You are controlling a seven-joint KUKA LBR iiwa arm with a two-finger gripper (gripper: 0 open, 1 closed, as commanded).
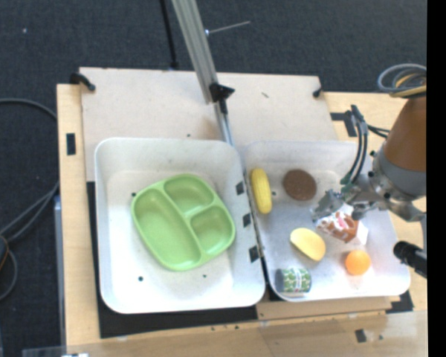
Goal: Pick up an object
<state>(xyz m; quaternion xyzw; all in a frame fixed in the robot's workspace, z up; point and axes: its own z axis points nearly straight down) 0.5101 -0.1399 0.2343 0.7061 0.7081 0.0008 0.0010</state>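
Jaws (pixel 334 208) over wrapped snack (pixel 343 226) (touching)

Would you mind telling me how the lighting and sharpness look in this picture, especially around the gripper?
In the camera view, light is even and soft, with faint shadows under the green divided plate and yellow corn; the white bins look bright, with little surface detail; the whole frame is slightly soft, and the gripper blurs into the red-and-white packet beneath it.

Pale wooden bench (pixel 156 103) on dark carpet (pixel 74 21), black cable (pixel 30 110) at left, even light.
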